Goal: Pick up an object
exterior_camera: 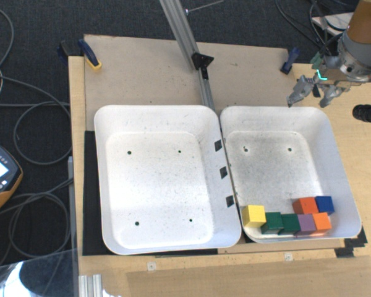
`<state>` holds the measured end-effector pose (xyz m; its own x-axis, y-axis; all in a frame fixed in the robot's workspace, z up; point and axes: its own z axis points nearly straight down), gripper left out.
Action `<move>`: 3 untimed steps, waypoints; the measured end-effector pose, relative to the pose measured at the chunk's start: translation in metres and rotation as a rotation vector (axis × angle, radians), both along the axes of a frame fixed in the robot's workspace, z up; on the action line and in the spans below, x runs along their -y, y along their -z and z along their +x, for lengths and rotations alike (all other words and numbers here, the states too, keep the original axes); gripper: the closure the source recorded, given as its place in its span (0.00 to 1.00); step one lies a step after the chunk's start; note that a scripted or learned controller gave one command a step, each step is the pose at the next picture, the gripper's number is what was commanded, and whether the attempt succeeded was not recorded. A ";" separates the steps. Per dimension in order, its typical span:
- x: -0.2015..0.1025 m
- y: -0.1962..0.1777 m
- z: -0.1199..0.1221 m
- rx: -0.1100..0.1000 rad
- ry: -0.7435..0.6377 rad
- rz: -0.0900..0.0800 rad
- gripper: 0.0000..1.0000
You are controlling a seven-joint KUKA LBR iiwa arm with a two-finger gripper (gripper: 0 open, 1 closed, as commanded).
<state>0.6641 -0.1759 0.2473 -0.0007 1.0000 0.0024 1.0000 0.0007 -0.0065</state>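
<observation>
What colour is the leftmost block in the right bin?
Yellow; the leftmost block shows plainly in the camera view.

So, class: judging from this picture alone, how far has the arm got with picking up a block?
Nothing looks done yet. All the blocks sit bunched at the near edge of the right bin. The gripper hangs open, holding nothing, above the bench just beyond that bin's far rim. Still left: move over the blocks, come down, close on one and lift it.

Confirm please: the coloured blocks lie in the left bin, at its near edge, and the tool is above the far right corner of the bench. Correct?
Not quite. The blocks lie in the right bin, not the left one, as the camera view shows. The rest holds: they sit at its near edge, and the tool is above the bench's far right corner.
</observation>
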 end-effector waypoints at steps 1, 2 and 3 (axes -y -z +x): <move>0.000 -0.004 0.001 0.005 -0.001 -0.003 0.00; -0.006 0.040 -0.002 0.001 -0.001 -0.001 0.00; -0.008 0.083 -0.001 0.001 -0.001 -0.002 0.00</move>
